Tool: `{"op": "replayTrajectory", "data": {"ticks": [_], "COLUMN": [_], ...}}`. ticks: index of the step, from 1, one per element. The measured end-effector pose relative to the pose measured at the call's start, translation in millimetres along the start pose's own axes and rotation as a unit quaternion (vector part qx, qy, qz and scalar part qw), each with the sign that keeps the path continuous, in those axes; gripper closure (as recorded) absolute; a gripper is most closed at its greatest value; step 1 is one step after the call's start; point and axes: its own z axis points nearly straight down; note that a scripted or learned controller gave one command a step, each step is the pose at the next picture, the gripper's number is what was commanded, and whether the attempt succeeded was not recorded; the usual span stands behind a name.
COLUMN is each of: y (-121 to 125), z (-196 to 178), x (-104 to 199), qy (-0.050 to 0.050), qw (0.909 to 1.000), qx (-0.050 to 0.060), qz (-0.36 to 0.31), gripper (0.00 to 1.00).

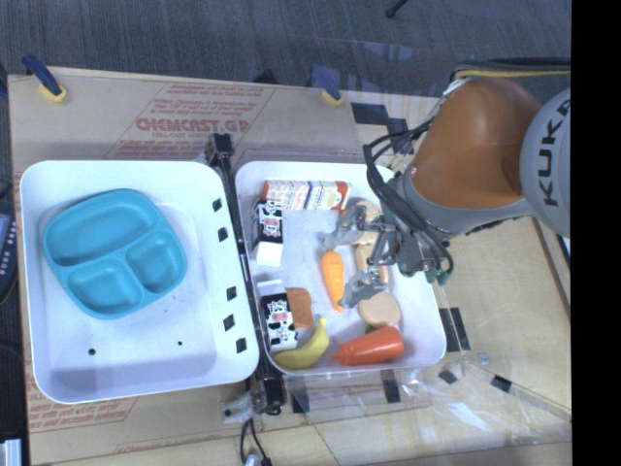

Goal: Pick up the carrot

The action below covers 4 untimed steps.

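1. The carrot (333,276) lies on the floor of the right-hand bin (427,304), roughly at its middle, long axis running up and down the frame with the thicker end toward the top; judging by this, it has not yet been lifted.
2. The gripper (353,252) hangs over the bin just to the right of the carrot, its two metal fingers (346,223) spread apart, one near the carrot's upper end and the other near its lower end. The jaws stand released, with nothing clamped between them.
3. Whether either finger touches the carrot cannot be told from this angle; the carrot sits beside the opening, not plainly inside it.
4. What is left, as a judgement: centring the fingers on the carrot, closing on it and raising it clear of the bin.
5. The arm (473,158) reaches in from the right, its orange band over the bin's upper right corner, wrist bent down and leftward toward the bin's centre.
6. Crowding the carrot: a milk carton (303,195) above, a banana (302,348) below left, a red pepper (371,346) below right, and a round tan piece (379,310) just right of the carrot's tip.
7. The left bin (121,362) holds a blue divided plate (113,250), well apart from the action.
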Motion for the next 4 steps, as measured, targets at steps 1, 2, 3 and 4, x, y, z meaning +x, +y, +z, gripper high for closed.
{"op": "replayTrajectory", "data": {"ticks": [1,2,3,4], "y": [7,10,20,87], "z": [140,127,102,55], "x": [-5,-8,25,23], "qy": [0.003,-0.001,0.002,-0.002], "qw": [0.9994,0.9996,0.9830,0.9867], "qx": [0.000,-0.001,-0.002,-0.003], "qz": [0.034,0.028,0.183,0.163], "gripper": [0.00,1.00,1.00,1.00]}}
